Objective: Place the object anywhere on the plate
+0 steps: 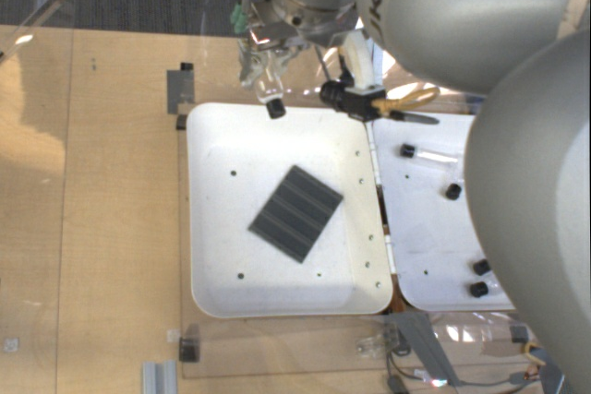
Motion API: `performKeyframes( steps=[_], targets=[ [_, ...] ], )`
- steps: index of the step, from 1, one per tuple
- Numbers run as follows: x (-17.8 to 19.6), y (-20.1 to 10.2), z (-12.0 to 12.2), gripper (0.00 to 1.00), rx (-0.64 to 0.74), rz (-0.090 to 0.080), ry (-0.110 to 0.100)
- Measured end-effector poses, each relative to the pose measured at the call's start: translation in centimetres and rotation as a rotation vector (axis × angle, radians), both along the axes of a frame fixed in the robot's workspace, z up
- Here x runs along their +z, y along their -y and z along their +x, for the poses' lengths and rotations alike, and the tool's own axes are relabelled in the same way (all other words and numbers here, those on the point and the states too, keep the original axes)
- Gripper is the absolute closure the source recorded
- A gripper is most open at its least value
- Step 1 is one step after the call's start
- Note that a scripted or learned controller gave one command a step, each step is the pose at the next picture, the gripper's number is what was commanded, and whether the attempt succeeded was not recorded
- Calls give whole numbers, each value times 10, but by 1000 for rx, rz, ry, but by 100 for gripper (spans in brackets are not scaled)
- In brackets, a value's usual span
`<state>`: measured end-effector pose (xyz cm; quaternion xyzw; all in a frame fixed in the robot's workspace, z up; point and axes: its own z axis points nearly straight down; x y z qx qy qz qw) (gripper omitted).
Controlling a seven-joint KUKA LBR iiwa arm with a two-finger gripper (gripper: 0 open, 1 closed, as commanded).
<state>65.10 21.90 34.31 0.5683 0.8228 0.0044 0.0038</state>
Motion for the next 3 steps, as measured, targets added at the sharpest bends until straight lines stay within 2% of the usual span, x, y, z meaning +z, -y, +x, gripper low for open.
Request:
performKeyframes(
  steps=[1, 2, 3],
  targets=[
    [0, 0, 0, 0, 0, 0, -1],
    [12, -2, 1, 100, 8, 2, 8],
    [12, -2, 1, 0, 8, 1, 6]
  ],
)
